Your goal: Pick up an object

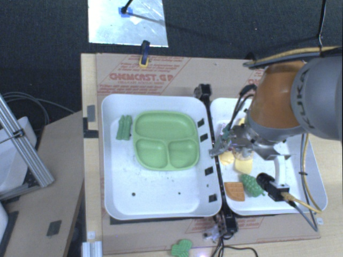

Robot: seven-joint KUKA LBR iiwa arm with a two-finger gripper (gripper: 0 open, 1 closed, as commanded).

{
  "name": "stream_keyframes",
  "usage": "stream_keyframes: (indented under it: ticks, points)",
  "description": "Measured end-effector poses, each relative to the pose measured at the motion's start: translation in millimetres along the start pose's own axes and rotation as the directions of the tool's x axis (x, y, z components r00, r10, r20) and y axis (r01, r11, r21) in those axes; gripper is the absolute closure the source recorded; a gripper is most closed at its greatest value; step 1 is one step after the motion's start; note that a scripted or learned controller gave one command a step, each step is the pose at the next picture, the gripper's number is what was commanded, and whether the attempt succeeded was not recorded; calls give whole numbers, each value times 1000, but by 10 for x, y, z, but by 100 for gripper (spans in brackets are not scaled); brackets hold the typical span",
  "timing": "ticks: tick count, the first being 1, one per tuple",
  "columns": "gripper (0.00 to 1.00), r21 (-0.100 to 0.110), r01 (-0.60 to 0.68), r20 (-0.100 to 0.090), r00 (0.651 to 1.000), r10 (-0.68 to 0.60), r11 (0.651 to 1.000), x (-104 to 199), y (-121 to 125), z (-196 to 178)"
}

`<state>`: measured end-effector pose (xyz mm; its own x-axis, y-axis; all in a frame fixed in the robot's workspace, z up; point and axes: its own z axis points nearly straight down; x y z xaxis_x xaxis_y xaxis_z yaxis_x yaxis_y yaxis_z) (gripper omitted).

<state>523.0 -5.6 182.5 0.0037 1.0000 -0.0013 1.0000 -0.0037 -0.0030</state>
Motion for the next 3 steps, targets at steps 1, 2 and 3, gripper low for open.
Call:
stream_keyframes:
  ticks: [1, 2, 3]
  points:
    - [0, -20, 12, -5, 1000, -12, 1000, 323, -358, -1468]
    - [0, -13, 10, -3, 1000, -10, 1000, 413, -364, -2167]
    - [0, -2, 10, -2, 1000, -10, 1000, 639, -369, -1704]
